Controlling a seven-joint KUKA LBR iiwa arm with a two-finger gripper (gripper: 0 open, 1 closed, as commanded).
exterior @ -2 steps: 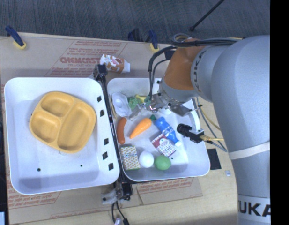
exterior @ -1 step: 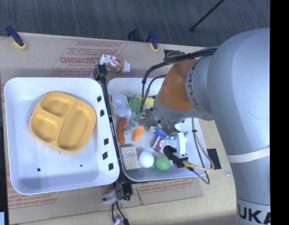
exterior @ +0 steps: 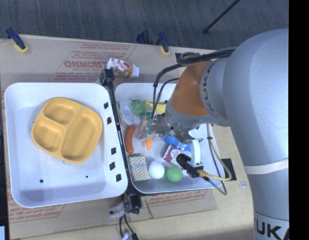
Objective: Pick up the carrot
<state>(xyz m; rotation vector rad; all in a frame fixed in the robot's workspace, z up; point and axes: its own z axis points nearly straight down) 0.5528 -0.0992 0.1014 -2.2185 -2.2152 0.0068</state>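
The gripper reaches down into the right bin from the grey arm, whose orange band sits just above the wrist. Whether it is released or clenched cannot be told from this angle. Just below it lies the carrot, a small orange piece with its long axis close to vertical in the view and slightly tilted. It rests on the bin floor near the middle.

The right bin also holds a longer orange-red sausage along its left wall, a patterned box, a white ball, a green ball, and a blue and red packet. The left bin holds a yellow divided plate.
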